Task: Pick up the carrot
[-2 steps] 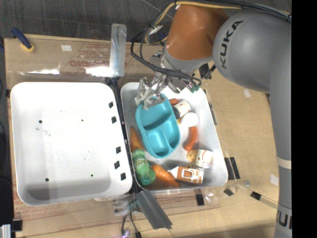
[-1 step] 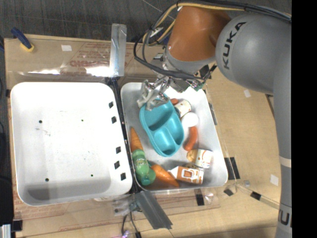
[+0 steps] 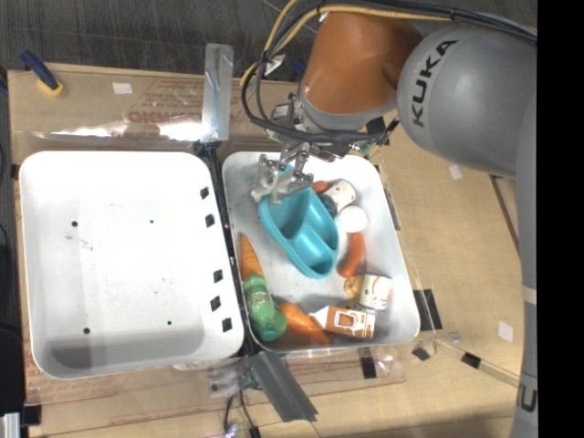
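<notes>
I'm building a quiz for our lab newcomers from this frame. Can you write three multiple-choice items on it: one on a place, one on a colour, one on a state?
1. Which bin holds the carrot?
A. left bin
B. right bin
C. neither

2. What colour is the scoop-shaped container?
A. teal
B. red
C. yellow

3. Where is the gripper?
A. over the left bin
B. outside both bins
C. at the right bin's far end

Answers: 1 B, it lies along that bin's left wall. 2 A, plainly teal. 3 C, beside the container's top.

I read "KUKA" in dark letters on the grey arm casing (image 3: 456, 89), upper right of frame. Carton labels too small to read.
</notes>
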Robot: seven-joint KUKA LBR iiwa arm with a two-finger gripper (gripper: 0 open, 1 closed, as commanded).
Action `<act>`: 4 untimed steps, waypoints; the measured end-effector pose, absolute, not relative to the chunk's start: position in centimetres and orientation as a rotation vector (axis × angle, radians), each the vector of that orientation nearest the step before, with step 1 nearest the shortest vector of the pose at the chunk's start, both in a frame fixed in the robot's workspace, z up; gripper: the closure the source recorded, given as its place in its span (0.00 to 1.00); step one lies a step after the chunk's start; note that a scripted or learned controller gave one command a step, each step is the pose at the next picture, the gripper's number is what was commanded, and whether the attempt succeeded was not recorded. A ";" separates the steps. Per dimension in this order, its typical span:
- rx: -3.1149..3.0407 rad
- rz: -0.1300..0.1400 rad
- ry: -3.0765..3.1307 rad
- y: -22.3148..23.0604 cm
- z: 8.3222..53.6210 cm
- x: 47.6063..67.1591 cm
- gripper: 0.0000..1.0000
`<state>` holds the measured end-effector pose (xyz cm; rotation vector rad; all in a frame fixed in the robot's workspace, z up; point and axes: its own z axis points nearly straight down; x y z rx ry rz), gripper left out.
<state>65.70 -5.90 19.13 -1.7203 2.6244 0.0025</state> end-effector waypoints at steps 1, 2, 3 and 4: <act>-1.937 0.015 2.455 -10.6 11.1 65.9 1.00; -1.985 0.025 2.421 -12.3 14.0 65.8 1.00; -1.971 0.011 2.437 -11.0 12.3 65.8 1.00; -2.263 0.010 2.180 -5.0 19.0 65.6 1.00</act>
